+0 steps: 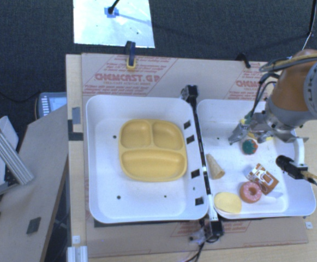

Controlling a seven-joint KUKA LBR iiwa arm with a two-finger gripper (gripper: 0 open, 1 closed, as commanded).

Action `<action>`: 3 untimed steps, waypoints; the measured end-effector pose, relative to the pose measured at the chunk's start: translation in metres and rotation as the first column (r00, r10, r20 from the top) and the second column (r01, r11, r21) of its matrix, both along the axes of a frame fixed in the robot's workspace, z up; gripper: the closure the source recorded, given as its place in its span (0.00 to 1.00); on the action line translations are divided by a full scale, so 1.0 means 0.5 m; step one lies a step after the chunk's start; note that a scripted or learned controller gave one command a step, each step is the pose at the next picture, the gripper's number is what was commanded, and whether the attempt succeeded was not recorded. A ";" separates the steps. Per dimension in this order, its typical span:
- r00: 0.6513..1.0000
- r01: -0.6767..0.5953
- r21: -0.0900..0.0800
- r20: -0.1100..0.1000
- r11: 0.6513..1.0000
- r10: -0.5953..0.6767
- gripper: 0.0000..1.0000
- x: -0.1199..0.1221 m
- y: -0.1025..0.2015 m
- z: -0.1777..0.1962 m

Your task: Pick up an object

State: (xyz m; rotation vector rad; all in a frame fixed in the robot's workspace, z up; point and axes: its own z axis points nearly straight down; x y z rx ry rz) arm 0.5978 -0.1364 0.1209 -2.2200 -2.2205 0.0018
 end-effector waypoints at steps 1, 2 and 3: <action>1.000 0.001 -0.002 0.006 1.000 -0.001 1.00 0.003 -0.002 0.027; 1.000 -0.003 -0.002 0.008 1.000 0.003 1.00 0.008 -0.006 0.114; 1.000 -0.004 -0.002 0.008 1.000 0.004 1.00 0.011 -0.007 0.194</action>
